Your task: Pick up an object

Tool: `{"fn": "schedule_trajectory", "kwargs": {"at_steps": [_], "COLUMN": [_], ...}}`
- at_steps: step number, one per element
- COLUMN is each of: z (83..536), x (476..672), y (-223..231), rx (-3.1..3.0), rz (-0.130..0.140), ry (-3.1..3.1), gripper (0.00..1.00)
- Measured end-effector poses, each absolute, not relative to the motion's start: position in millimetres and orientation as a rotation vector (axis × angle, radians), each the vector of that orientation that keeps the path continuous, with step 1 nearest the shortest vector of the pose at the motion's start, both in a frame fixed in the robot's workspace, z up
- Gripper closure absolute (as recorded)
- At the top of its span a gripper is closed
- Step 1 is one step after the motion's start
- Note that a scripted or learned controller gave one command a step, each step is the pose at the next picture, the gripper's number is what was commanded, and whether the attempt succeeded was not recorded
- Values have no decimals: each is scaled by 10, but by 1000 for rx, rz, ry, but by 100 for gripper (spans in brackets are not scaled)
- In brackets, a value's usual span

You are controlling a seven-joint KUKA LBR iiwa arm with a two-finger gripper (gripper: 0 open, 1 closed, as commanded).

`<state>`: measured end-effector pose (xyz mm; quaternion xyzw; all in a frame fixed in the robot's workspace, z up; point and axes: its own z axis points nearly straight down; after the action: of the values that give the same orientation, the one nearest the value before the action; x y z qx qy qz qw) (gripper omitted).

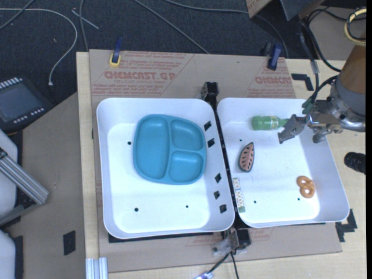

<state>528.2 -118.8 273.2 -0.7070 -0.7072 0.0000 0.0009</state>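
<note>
We see the gripper [303, 129] over the right bin [273, 211], near its far right corner. Its jaws stand apart and nothing sits between them, so we judge that the pick is not yet done. The green bottle [265, 122] lies just beside the fingertips; the watermelon slice [247, 156] and the pretzel [306, 186] rest further away. Closing on an object and lifting it remain.

The arm [353, 83] is grey metal with a broad orange band above the wrist. Below it sits a silvery, ringed wrist block, and its gripper [303, 130] is dark grey, angular, with small greenish marks.
</note>
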Motion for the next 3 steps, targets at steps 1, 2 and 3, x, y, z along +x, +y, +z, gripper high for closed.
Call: {"fn": "schedule_trajectory", "kwargs": {"at_steps": [1,2,3], "z": [2133,1706,1247], "x": [5265,5269,5184], "y": [-1262,-1238,-1222], "rx": [-2218,-2217,-2217], "rz": [6,4,5], "ry": [-2215,-2216,-2216], "gripper": [0,0,0]}}
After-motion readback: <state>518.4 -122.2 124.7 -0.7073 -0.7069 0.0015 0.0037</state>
